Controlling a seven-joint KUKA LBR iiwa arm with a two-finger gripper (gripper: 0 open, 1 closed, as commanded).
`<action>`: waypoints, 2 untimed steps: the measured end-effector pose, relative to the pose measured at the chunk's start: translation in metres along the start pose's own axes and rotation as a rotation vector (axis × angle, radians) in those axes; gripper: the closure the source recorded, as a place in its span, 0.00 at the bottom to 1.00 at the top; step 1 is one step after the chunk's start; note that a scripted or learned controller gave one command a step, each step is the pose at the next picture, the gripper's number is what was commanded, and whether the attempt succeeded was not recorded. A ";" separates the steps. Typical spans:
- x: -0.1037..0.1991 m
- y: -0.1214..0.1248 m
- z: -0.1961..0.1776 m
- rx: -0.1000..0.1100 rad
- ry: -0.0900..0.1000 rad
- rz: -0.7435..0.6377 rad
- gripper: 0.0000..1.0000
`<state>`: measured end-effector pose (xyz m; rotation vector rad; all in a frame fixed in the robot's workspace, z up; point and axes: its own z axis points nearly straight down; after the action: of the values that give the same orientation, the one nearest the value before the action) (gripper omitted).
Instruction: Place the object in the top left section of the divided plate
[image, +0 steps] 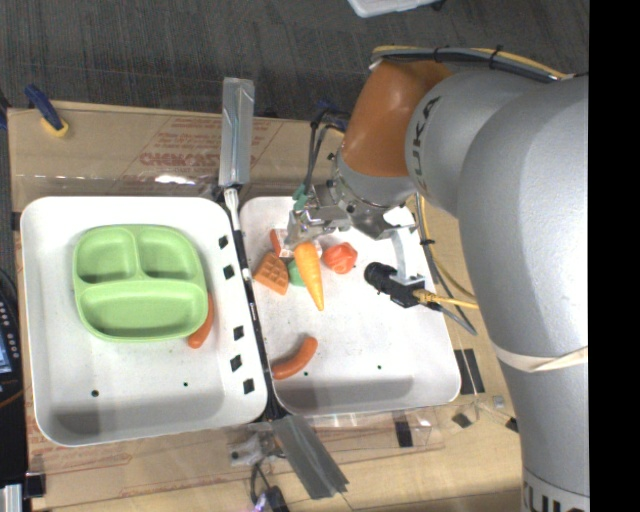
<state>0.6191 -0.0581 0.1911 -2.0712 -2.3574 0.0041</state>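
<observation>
The grey arm's two-finger gripper (308, 226) hangs low over the far left part of the right white bin (420, 370), just above the broad end of an orange plastic carrot (309, 272); whether its claw is open or closed I cannot tell. Near the carrot lie an orange wedge-shaped toy (271, 273) to its left, a round red-orange toy (340, 257) to its right, and an orange toy sausage (294, 357) nearer the front. The light green divided plate (140, 281) sits in the left white bin (60, 400), with another orange sausage (202, 330) touching its near right edge
</observation>
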 end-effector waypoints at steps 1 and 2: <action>0.045 -0.094 0.001 0.001 0.000 0.115 1.00; 0.095 -0.125 -0.022 0.002 0.000 0.194 1.00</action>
<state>0.4833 0.0199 0.2142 -2.2896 -2.1446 0.0069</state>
